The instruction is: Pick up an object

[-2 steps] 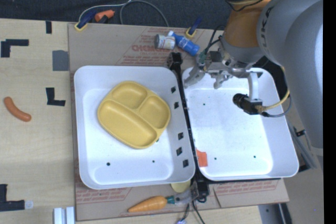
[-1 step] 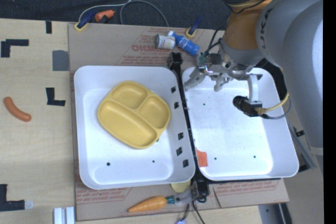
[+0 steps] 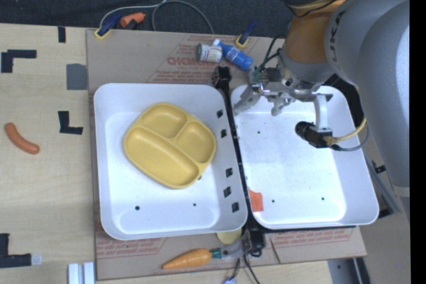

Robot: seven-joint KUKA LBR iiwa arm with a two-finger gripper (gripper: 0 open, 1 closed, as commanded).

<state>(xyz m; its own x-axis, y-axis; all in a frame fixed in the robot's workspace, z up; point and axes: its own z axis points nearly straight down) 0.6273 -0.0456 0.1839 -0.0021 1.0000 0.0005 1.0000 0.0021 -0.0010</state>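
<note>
A yellow divided plate (image 3: 170, 144) lies in the left bin (image 3: 110, 209), filling much of its middle. The right bin (image 3: 346, 209) has a small orange scrap (image 3: 255, 200) at its near left corner. Outside the bins, a sausage (image 3: 22, 138) rests far left on the tabletop (image 3: 40, 209), a carrot (image 3: 188, 259) lies near the front edge, and a small bottle (image 3: 225, 53) sits behind. The jaws (image 3: 265, 102) hang over the right bin's far left corner, well right of the plate; whether they are wide or narrow cannot be told.
</note>
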